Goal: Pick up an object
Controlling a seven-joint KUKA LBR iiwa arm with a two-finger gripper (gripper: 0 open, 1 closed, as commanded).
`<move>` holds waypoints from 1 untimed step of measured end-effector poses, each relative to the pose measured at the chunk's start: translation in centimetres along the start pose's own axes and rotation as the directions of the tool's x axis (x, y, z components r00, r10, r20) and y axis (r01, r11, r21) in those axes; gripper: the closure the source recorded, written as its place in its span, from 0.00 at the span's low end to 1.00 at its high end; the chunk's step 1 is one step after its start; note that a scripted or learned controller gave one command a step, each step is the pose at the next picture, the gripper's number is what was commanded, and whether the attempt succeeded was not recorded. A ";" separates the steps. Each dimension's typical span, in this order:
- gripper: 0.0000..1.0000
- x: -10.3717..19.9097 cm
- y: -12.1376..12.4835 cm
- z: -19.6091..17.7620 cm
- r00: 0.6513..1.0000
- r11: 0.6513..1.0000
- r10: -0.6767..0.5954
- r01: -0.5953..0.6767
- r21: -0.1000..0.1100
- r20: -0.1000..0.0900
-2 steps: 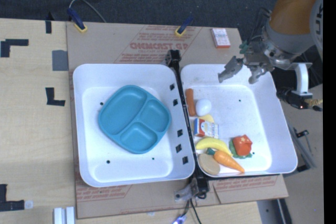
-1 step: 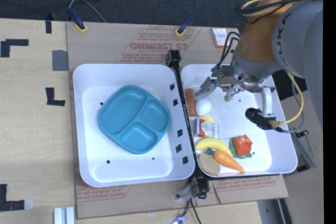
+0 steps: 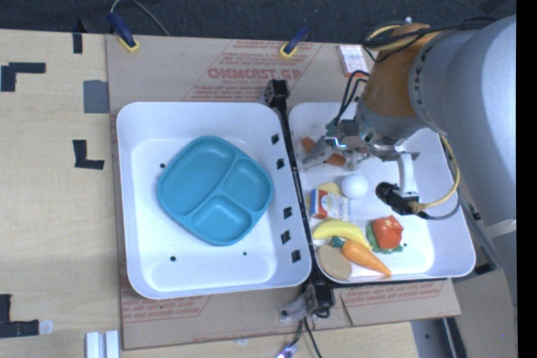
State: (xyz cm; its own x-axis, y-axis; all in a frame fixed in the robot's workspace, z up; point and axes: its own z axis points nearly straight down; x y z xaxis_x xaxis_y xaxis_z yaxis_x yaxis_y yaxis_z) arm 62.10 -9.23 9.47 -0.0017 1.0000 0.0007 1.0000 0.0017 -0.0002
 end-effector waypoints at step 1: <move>0.00 -1.3 3.9 0.9 1.000 1.000 -0.001 0.001 -0.002 0.001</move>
State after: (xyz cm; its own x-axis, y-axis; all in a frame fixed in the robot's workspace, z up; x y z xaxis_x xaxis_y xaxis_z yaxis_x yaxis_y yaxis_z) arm 65.97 -10.51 8.58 -0.0029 1.0000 0.0000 1.0000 0.0029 0.0022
